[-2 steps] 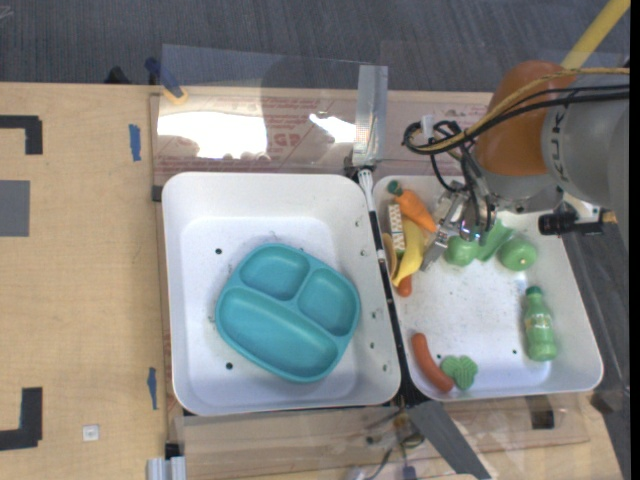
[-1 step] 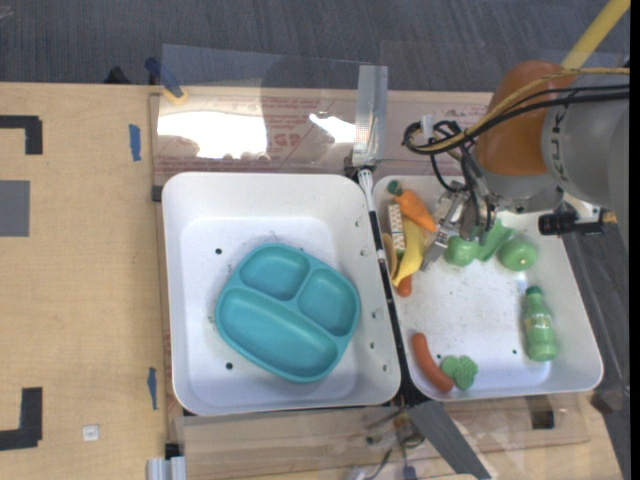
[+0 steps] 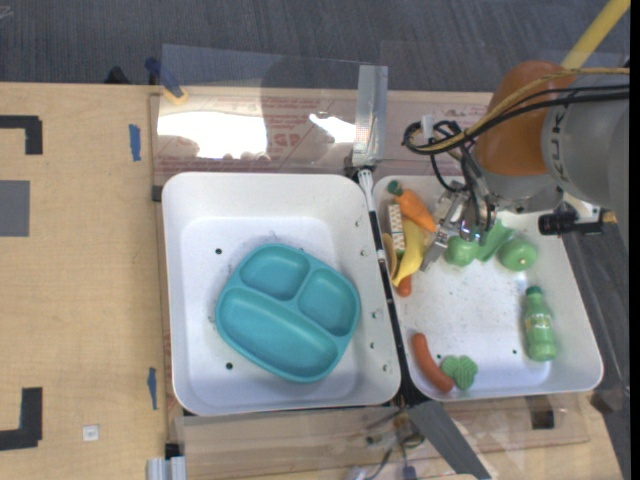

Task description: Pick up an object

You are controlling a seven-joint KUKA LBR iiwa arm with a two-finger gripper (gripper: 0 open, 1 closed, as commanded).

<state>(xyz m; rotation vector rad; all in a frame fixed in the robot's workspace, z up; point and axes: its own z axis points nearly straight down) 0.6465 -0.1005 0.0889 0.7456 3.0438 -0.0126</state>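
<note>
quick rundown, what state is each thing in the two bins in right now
teal divided plate: flat in the left bin, compartments bare
banana: lying by the right bin's left wall
carrot: lying loose
green bottle: on its side
sausage: lying against the broccoli
gripper: low among the green toys

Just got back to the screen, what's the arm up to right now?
The arm reaches in from the right over the right bin, its gripper down among the toy food near the green pieces and the banana. Whether it holds anything is unclear. A green bottle and sausage lie apart. The left bin holds a teal divided plate.
</note>
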